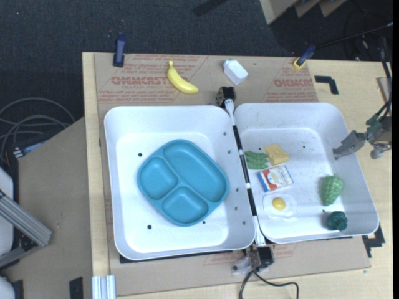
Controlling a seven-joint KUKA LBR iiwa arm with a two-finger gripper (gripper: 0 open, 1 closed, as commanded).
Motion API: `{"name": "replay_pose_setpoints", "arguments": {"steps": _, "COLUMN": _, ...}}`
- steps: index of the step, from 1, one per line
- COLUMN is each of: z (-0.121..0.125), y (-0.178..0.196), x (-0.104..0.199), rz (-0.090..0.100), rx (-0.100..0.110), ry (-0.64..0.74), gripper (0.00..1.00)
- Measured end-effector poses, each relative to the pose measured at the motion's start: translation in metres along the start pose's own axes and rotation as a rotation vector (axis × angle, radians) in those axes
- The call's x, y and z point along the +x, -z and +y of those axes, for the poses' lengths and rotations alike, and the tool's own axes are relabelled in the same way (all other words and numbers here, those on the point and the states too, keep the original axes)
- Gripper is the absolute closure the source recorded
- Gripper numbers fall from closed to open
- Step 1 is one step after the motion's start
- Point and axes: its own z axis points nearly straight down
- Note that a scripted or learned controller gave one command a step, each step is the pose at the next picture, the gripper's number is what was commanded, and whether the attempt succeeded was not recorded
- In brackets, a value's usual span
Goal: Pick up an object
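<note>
The gripper (368, 143), at 3 o'clock past the right bin (349, 114), is cut off by the picture's edge and blurred; the arm behind it is out of frame. The small carton's (275, 178) print is too small to read.

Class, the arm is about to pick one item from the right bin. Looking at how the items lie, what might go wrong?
1. The yellow block, milk carton and fried egg lie close together, so the fingers may nudge a neighbour.
2. The egg looks flat, so it may slip from a pinch.
3. The dark green piece sits near the right bin corner, so the gripper, at the rim, may strike the wall.
</note>
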Motion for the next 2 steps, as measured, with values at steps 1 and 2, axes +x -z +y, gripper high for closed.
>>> {"name": "replay_pose_setpoints", "arguments": {"steps": 1, "z": 0.005, "y": -0.096, "x": -0.020, "rz": 0.001, "rx": 0.002, "ry": -0.001, "gripper": 0.00}}
{"name": "replay_pose_setpoints", "arguments": {"steps": 2, "z": -0.025, "y": -0.176, "x": -0.009, "rz": 0.001, "rx": 0.001, "ry": 0.000, "gripper": 0.00}}
